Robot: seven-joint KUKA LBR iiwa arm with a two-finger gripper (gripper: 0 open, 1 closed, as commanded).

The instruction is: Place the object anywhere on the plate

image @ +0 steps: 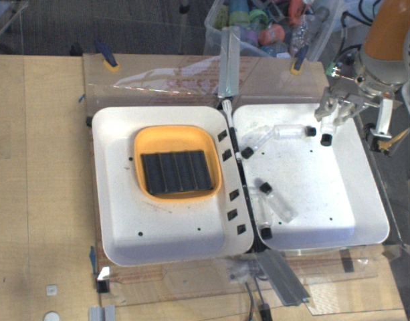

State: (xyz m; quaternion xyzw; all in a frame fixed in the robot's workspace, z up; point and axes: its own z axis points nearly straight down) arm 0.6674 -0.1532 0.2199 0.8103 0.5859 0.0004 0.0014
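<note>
I see a ridged black rectangular block [176, 172] on a square orange plastic plate [146, 140], inside the glossy white left bin [114, 212]. Around that bin, the table [31, 179] is pale tan wood.

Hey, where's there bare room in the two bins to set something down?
Left bin: the white floor around the orange plate is bare; a dark ridged block covers the plate's middle. Right bin: its near-right floor is bare; clear tubes crowd the divider side, and the gripper hovers over the far corner.

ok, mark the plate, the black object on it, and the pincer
plate [146, 140]: camera view, bare orange rim, upper left
black object [176, 172]: camera view, middle of its ribbed top
pincer [324, 127]: camera view, between the fingertips
</note>
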